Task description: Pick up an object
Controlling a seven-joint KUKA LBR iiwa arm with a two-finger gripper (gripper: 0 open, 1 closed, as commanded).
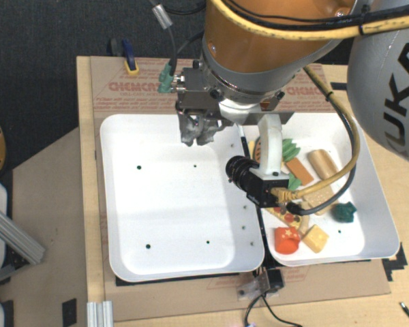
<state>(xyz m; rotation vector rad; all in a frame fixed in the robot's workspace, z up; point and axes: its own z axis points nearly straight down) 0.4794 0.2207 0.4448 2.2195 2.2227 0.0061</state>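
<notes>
Two bins sit under me, and my claw [196, 133] hangs over the far edge of the left bin [163, 203], a dark metal cluster beneath the orange band of the arm [279, 19]; from this angle I cannot tell how wide it stands or whether anything is in it, so I claim no hold. Everything worth picking lies in the right bin [368, 237], well apart from the claw and across the ridge where the two bins meet. To do this step well I would judge the claw has to cross that ridge and come down on something standing free of the rest, not into the heap, and keep clear of the black hose fitting [249, 176] and yellow cable [327, 182] draped over the pile. Best bets look like the red tomato-like piece [287, 240] and the pale yellow wedge [316, 238] near the front rim, both small, smooth plastic and probably slippery. Further back lie a tan cylinder [322, 162], an orange block [300, 172], something green and leafy [288, 150] and a dark green knobbly lump [344, 212]. Both bins are glossy white, shallow, with rounded corners
</notes>
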